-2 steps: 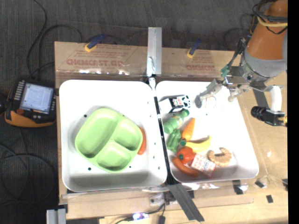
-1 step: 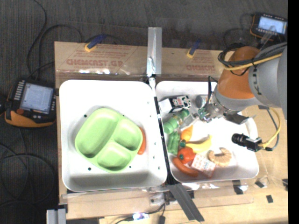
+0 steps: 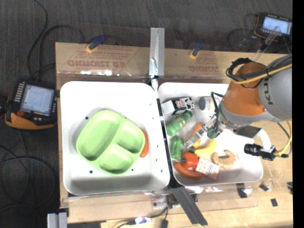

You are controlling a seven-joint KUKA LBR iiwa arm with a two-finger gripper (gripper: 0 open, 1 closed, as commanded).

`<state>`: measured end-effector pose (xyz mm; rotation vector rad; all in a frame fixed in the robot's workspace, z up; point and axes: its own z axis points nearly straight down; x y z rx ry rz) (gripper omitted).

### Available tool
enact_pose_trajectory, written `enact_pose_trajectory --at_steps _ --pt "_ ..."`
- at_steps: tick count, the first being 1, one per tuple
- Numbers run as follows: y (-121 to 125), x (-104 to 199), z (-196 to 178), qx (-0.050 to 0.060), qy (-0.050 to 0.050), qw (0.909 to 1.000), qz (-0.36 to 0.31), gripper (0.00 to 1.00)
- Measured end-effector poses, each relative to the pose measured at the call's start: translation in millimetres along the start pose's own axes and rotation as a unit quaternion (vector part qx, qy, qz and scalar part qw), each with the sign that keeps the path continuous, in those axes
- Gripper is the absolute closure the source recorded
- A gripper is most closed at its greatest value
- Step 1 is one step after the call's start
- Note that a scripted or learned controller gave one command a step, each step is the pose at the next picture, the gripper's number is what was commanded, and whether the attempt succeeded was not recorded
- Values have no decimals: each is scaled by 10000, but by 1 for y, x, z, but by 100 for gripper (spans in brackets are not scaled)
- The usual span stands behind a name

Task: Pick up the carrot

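Observation:
An orange carrot-like piece (image 3: 196, 128) lies in the right bin (image 3: 247, 175), among other items and just left of my gripper (image 3: 207, 130). The gripper is low in that bin, above the yellow banana (image 3: 207, 149), and the clutter hides whether it touches the orange piece. A second orange sliver (image 3: 144, 145) peeks out from under the right edge of the green divided plate (image 3: 110, 139) in the left bin (image 3: 76, 99). I cannot tell which of the two is the carrot.
The right bin is crowded: a green bottle (image 3: 176, 125), a red tomato (image 3: 189, 159), a croissant (image 3: 225, 158), a small white packet (image 3: 207, 166) and a dark-labelled box (image 3: 182, 103). A divider wall (image 3: 161, 132) separates the bins. Cables loop around the arm at the right.

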<state>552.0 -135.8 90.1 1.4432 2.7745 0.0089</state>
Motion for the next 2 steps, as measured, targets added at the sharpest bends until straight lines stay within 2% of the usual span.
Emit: enact_pose_trajectory --at_steps 1,2 --pt "1 0 -10 -16 2 10000 4 100" --pt "13 79 -119 64 53 9996 272 100"
